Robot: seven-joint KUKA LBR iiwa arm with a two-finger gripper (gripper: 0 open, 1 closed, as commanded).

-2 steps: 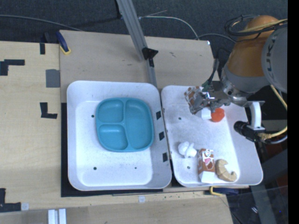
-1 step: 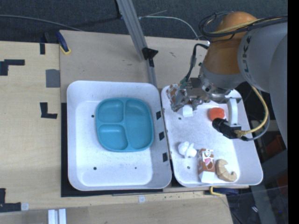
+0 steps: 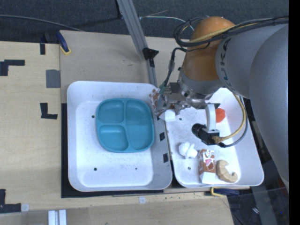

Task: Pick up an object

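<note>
Croissant [image 3: 227, 171] lies long axis across the right bin's [image 3: 255, 172] near corner; end effector [image 3: 165, 108] grip unreadable.

Two bins sit side by side on the worktop [image 3: 28, 149]: the left bin [image 3: 77, 139] contains a divided plate [image 3: 125, 125] toward its rear right. The right bin [image 3: 248, 165] holds a small lump [image 3: 187, 149] near its left edge, with a packet [image 3: 206, 163] and a curved piece [image 3: 226, 171] by its front edge. The pincer [image 3: 164, 104] sits over the right bin's rear left corner.
</note>
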